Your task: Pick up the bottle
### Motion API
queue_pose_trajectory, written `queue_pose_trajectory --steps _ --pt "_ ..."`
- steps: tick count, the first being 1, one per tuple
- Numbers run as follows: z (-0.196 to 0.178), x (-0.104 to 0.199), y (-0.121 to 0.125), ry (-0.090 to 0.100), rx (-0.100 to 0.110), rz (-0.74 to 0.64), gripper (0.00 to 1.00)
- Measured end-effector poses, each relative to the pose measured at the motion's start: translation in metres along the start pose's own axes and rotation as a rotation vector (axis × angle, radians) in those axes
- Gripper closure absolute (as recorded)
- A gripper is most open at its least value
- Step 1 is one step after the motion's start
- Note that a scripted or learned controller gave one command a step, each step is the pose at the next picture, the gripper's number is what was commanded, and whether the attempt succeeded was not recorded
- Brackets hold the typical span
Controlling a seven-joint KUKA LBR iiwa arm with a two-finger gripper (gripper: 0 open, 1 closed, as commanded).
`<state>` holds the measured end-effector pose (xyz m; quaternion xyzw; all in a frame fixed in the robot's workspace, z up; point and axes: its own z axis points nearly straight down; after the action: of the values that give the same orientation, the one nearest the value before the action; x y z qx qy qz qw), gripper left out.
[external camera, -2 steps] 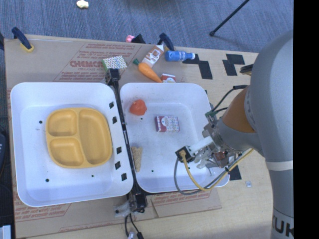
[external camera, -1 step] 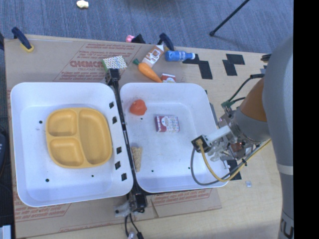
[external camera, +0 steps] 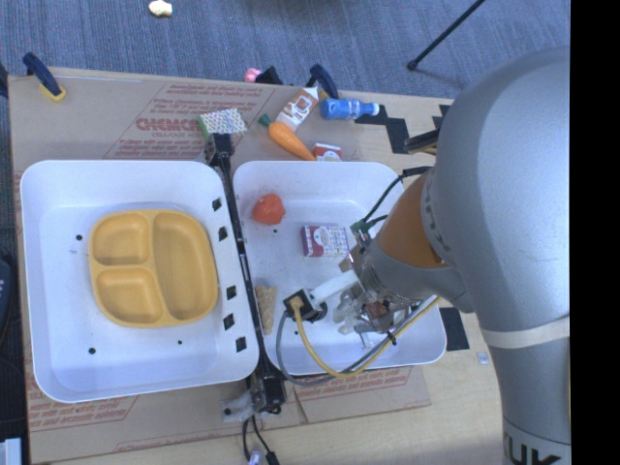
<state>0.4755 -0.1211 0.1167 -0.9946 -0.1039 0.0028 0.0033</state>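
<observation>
The bottle (external camera: 294,110), white with an orange label, lies on the bench just beyond the far rim of the right bin (external camera: 291,177), outside both bins, beside a carrot-shaped toy (external camera: 289,139) and a blue bottle-like toy (external camera: 347,108). The gripper (external camera: 360,316) hangs low over the near half of the right bin, well apart from the bottle, with cables looping beneath it; how wide the claw stands cannot be told from this slant, and nothing shows in its grasp. A red lump (external camera: 268,208) and a small carton (external camera: 324,240) sit in the right bin, and a yellow divided tray (external camera: 152,265) fills the left bin (external camera: 44,289). By my judgement the pick is not begun: the approach, grasp and lift all remain.
</observation>
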Motion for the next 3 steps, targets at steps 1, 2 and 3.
queue_pose_trajectory --steps 1,2,3 --pt "-0.141 -0.009 0.041 0.003 -0.004 -0.035 1.00" --pt "-0.012 -0.010 0.046 0.000 0.000 -0.031 1.00" --pt "-0.135 -0.003 0.015 0.002 -0.003 -0.049 1.00"
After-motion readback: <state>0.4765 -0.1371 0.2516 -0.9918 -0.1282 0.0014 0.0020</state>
